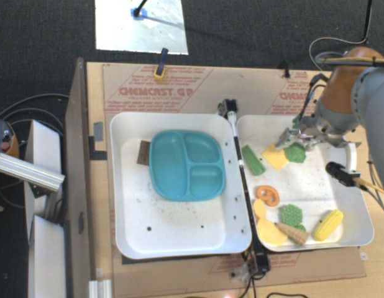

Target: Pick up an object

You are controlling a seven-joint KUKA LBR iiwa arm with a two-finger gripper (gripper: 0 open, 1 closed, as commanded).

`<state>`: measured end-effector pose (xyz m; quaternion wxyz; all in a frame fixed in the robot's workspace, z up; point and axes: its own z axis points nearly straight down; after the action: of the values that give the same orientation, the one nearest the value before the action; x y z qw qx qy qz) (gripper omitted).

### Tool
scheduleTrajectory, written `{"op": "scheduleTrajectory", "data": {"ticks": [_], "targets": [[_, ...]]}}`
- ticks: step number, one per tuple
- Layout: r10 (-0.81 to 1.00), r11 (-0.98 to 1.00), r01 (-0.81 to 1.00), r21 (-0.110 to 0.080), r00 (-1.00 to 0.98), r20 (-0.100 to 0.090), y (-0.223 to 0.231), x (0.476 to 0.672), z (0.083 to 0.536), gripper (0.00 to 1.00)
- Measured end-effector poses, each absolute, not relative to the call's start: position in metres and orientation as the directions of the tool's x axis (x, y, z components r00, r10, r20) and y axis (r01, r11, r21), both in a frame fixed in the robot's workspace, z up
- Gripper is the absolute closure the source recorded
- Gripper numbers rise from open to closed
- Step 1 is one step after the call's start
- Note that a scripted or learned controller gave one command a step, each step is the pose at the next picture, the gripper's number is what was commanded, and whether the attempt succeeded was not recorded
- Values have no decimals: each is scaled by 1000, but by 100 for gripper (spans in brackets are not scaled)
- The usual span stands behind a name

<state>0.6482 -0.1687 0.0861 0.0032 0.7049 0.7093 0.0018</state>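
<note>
Red print, perhaps "CHEMCAST GP", on brown board [156, 89] behind bins

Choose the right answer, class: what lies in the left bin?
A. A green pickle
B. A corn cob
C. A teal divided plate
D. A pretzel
C: the teal divided plate rests in the left bin, beside a small brown block, while the toy foods lie in the right bin.

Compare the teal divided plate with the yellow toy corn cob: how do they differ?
The teal divided plate lies in the left white bin; the yellow toy corn cob lies in the right white bin. The plate is far larger, flat and sectioned; the cob is small, rounded and bumpy. Both rest apart from the gripper.
</note>
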Motion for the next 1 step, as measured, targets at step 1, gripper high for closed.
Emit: {"op": "scheduleTrajectory", "data": {"ticks": [1], "targets": [[1000, 9, 1000, 9, -9, -3, -168, 648, 97, 100]]}}
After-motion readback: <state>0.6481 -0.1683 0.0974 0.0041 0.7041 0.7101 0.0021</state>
